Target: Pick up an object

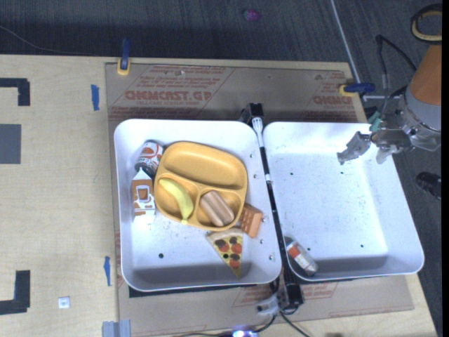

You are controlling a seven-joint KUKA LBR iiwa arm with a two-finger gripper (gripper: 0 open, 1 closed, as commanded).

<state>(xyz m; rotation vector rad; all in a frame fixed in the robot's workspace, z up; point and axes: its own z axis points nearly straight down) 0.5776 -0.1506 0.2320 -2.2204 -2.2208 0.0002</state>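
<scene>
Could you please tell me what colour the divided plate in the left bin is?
The divided plate is yellow-orange, seen clearly in the camera view.

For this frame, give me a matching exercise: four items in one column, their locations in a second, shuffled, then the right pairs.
Items:
1. yellow divided plate
2. pizza slice toy
3. small can
4. gripper

Locations:
A. right bin, near its front left corner
B. above the right bin's far right part
C. left bin, middle to far part
D. left bin, near the front edge, in front of the plate

Pairs: 1-C, 2-D, 3-A, 4-B
</scene>
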